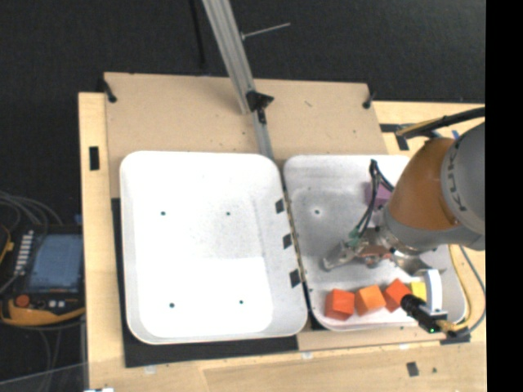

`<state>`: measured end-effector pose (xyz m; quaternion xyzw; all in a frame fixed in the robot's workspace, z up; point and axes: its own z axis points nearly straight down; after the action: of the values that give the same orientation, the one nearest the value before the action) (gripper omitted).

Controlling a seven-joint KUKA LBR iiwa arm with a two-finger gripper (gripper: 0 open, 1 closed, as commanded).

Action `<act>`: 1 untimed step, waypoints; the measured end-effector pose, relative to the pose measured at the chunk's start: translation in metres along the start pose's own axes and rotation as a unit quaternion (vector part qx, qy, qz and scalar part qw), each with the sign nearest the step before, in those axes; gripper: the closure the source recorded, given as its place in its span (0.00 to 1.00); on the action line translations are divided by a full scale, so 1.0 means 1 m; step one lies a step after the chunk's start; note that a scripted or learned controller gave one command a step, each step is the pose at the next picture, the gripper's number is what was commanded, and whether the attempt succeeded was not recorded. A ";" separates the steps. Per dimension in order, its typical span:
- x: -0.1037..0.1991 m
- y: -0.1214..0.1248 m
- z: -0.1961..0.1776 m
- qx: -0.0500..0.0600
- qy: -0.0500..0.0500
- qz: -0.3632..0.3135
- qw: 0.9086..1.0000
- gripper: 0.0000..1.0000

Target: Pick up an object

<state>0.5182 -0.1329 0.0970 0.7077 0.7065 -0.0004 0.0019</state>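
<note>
My gripper (339,258) hangs low over the middle of the right bin (319,190), under the arm's orange band (421,190). Its grey fingers (330,262) point left toward the bin floor with nothing visible between them. Along the bin's front edge lie three orange blocks: one (340,304) at the left, one (369,299) in the middle, one (397,292) at the right. A yellow piece (418,289) sits just right of them. A purple object (381,193) peeks out from behind the arm near the bin's back.
The left bin (200,243) sits beside the right one, with black clips (288,239) along the shared edge. A grey metal pole (233,47) slants down from the top. A tablet pendant (41,272) lies off the bench at the left.
</note>
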 end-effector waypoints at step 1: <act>0.000 0.002 -0.013 -0.002 0.001 0.005 1.000 1.00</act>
<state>0.5197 -0.1333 0.1099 0.7110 0.7032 0.0022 0.0027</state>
